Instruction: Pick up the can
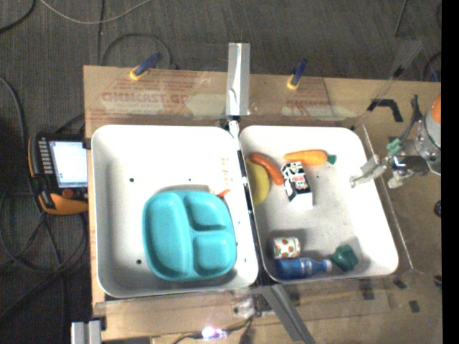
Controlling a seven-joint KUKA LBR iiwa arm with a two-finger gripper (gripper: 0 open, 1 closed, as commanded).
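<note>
A turquoise plastic plate with three compartments [190, 235] is seen in the left white bin [115, 149]. In the right white bin [373, 213], an orange carrot [310, 157], a yellow banana [259, 184] and a small black-and-white carton [297, 182] are placed far, a blue bottle [301, 267] near. A handheld screen [63, 169] is laid left of the bench.

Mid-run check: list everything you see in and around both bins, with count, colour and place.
Divided plate: 1, turquoise, left bin.
Can: 1, white with red spots, lying in right bin, near front.
Bottle: 1, blue, lying just in front of the can.
Green object: 1, dark green, at the bottle's right end.
Carton: 1, black and white, right bin centre.
Carrot: 1, orange, right bin back.
Banana: 1, yellow, right bin's left wall.
Sausage: 1, red-orange, lying over the banana.
Handheld controller: 1, orange and black, left of bench.
Clamps: 2, blue and yellow, back edge.
Gripper: 1, grey, over right bin's right rim.
</note>
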